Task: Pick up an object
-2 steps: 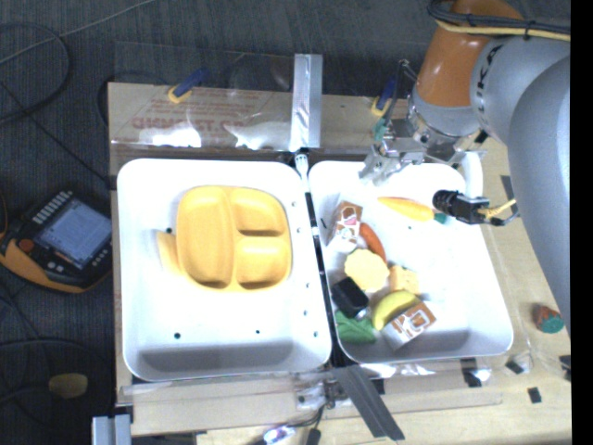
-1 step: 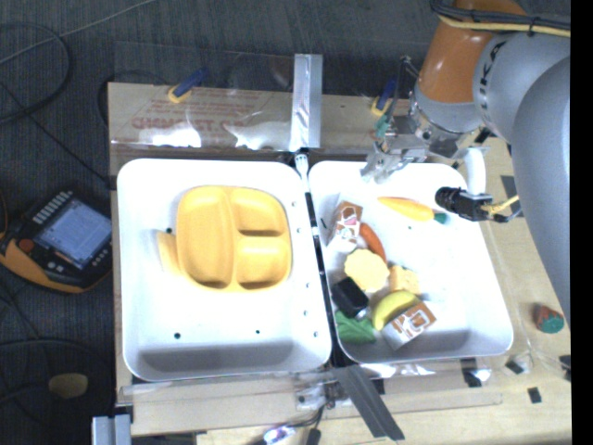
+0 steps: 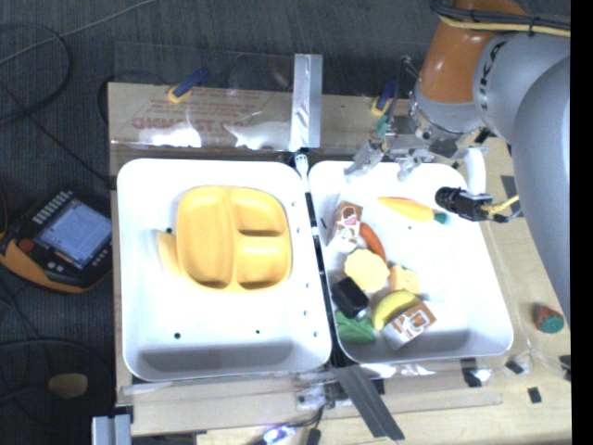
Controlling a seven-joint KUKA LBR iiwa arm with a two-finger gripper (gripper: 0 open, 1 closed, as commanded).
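My gripper (image 3: 384,162) hangs over the far edge of the right bin (image 3: 482,276), its two fingers (image 3: 359,163) spread apart with nothing between them. Just in front of it lie a yellow-orange oblong piece (image 3: 408,209) and a brown-and-white carton (image 3: 347,219). Further forward sits a cluster: an orange carrot (image 3: 372,239), a pale yellow round piece (image 3: 366,269), a black block (image 3: 349,295), a green item (image 3: 352,328), a yellow banana (image 3: 389,307) and a brown-and-white box (image 3: 413,321).
A yellow divided plate (image 3: 232,235) lies in the left bin (image 3: 139,323). The grey arm (image 3: 537,109) fills the upper right. A black fitting (image 3: 459,200) sticks out over the right bin's far right side. A handheld pendant (image 3: 69,235) rests off the bench at left.
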